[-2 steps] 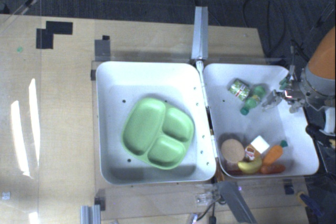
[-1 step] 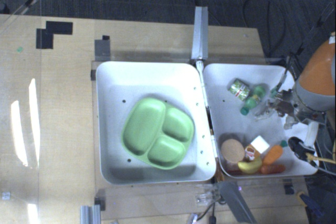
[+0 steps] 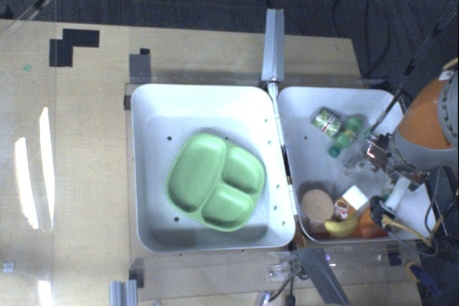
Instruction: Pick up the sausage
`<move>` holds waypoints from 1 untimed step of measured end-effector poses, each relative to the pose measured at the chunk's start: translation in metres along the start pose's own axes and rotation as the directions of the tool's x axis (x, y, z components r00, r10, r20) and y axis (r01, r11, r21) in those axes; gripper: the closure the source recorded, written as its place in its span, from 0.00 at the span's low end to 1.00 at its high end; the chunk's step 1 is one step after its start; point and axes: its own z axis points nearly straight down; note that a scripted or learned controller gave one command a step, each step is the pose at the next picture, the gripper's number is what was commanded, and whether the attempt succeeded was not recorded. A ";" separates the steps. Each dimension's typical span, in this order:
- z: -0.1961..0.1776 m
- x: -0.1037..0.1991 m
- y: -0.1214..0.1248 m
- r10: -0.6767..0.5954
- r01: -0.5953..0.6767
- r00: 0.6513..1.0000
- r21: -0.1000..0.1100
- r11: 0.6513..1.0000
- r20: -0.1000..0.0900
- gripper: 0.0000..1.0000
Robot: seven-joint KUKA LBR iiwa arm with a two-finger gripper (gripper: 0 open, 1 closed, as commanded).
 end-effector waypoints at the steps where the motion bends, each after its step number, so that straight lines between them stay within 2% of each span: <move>1: 0.000 -0.036 -0.012 0.189 -0.189 0.982 -0.002 0.982 -0.001 0.00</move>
